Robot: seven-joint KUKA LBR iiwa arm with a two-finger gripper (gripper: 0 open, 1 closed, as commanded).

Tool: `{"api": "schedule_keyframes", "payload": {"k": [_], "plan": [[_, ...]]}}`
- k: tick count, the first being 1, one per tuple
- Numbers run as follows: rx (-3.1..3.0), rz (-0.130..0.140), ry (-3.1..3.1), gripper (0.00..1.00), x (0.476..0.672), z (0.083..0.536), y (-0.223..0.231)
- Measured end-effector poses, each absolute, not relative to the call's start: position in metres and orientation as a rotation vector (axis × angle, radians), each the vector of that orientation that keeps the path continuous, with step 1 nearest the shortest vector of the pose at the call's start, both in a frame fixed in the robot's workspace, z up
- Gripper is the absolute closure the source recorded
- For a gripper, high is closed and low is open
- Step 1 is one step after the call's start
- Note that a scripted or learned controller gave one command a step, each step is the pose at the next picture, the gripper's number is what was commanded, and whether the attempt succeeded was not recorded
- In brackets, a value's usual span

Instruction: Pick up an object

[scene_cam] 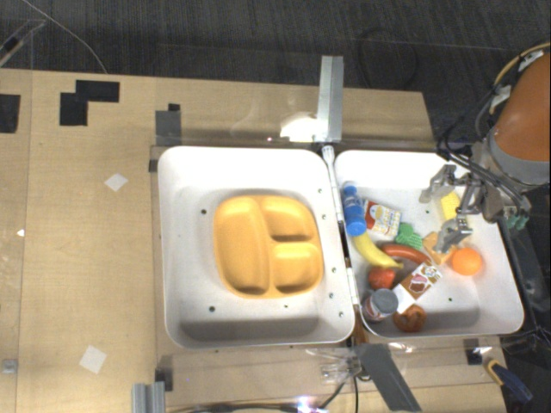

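The right bin (491, 312) holds a heap of small items: a blue bottle (350, 209), a red and white packet (383, 219), a banana (372, 249), a red sausage (405, 253), an orange (466, 261), a small carton (420, 279), a can (381, 302) and a brown piece (411, 318). My gripper (449, 206) hangs over the bin's right half, just above the orange, open with its fingers spread. A yellow item (448, 203) shows in the gap between them; whether they touch it I cannot tell.
The left bin (185, 231) carries a yellow divided tray (265, 243) in its middle. A metal post (331, 101) stands behind the wall between the bins. The arm's orange band (525, 123) looms over the right bin's far right corner.
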State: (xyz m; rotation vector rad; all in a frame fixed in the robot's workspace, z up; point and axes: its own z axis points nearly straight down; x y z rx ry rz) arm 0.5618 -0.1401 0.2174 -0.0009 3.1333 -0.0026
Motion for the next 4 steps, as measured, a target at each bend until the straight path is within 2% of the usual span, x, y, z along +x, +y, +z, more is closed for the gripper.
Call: {"api": "schedule_keyframes", "payload": {"k": [1,2,3,4], "plan": [[-0.286,-0.006,3.116,0.0,0.619,0.239,-0.192],[-0.05,-0.006,3.124,0.0,0.632,0.091,-0.197],[0.276,-0.002,3.117,0.0,0.664,0.105,-0.205],[-0.176,-0.005,3.123,0.0,0.658,0.09,-0.205]]}}
